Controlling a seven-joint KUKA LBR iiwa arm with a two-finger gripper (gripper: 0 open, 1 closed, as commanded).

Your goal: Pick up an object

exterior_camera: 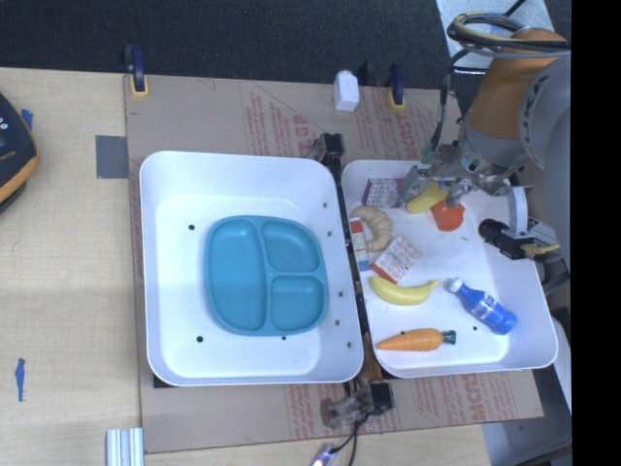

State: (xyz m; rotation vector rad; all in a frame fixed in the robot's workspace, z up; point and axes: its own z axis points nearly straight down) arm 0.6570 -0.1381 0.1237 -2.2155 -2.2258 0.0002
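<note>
Tool [430,184] over yellow item [424,200], right bin [529,349]

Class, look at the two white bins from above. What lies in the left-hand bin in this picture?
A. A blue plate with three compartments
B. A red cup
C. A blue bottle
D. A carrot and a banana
A: the blue plate with three compartments lies in the left bin, while the carrot, banana and blue bottle lie in the right bin.
</note>
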